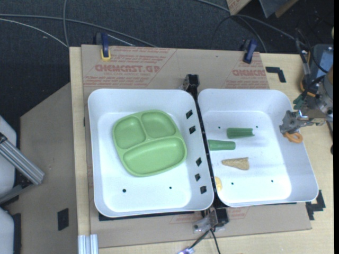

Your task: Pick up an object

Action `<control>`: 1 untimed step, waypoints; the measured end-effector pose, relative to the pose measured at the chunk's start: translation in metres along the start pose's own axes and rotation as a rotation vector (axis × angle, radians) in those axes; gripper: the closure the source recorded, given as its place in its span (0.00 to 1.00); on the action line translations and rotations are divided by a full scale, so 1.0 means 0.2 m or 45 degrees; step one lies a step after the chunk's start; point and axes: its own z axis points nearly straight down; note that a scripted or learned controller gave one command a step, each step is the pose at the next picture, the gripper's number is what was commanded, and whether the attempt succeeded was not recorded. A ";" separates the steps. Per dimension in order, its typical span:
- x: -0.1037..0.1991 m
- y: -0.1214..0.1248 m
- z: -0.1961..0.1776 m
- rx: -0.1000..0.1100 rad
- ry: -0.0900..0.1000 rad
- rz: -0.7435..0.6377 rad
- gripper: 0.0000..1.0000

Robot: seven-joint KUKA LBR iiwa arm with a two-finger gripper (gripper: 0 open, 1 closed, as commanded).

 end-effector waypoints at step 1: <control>0.29 0.07 0.05 0.002 0.002 -0.002 1.00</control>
